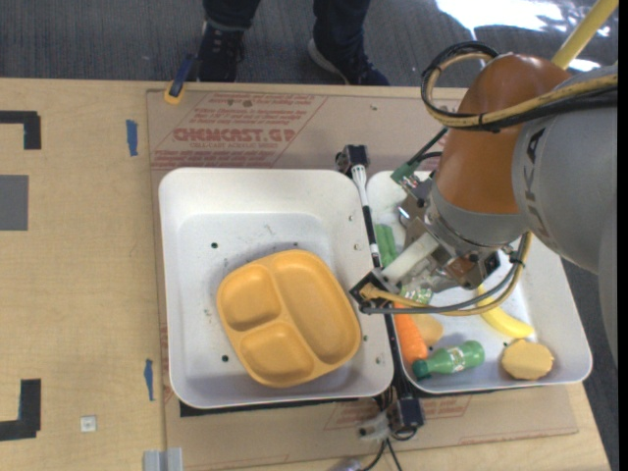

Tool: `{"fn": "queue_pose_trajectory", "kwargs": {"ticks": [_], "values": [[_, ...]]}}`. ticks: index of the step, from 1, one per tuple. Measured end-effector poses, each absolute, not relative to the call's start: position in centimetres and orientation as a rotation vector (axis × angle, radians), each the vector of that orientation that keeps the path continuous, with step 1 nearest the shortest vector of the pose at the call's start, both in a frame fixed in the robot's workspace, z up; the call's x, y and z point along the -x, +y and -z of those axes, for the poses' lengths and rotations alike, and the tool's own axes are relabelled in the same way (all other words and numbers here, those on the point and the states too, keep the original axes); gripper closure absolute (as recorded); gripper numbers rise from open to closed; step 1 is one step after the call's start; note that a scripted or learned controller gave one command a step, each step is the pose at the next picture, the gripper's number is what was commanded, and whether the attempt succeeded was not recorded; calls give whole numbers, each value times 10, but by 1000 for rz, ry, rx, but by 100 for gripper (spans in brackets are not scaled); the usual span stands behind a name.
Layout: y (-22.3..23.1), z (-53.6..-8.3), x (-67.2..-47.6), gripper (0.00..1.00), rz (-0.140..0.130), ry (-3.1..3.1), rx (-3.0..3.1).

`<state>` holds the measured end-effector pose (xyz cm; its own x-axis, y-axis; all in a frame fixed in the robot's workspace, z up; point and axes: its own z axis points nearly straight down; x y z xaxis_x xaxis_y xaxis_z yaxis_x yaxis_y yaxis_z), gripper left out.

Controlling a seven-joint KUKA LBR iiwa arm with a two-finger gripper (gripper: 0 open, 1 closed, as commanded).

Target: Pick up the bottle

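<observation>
Bottle (449,358): small green bottle with a white label band, lying on its side near the front edge of the right bin (569,366), dark green cap pointing left.
Neighbours: carrot (410,338) just beside the cap end, touching or nearly so; banana (502,322) behind it; tan rounded piece, maybe a potato (528,361), near its base end.
Left bin (186,214): holds a yellow divided tray (287,315).
Gripper (417,283): low over the right bin, behind the bottle and apart from it; jaws hidden by the wrist and cables, so I cannot tell open or closed.
Handling (judged): likely light, stiff plastic, smooth and round, so apt to roll or slip.
Grip point (judged): across the labelled mid-body, jaws square to its long axis, clear of the carrot.
</observation>
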<state>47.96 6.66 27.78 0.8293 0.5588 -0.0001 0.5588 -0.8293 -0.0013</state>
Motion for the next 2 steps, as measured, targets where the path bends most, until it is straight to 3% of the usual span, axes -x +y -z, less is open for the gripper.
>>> {"fn": "queue_pose_trajectory", "kwargs": {"ticks": [1,2], "values": [[65,-184,-478,100,-6,-1344,2836],[59,-288,-480,100,0,-1249,2882]]}}
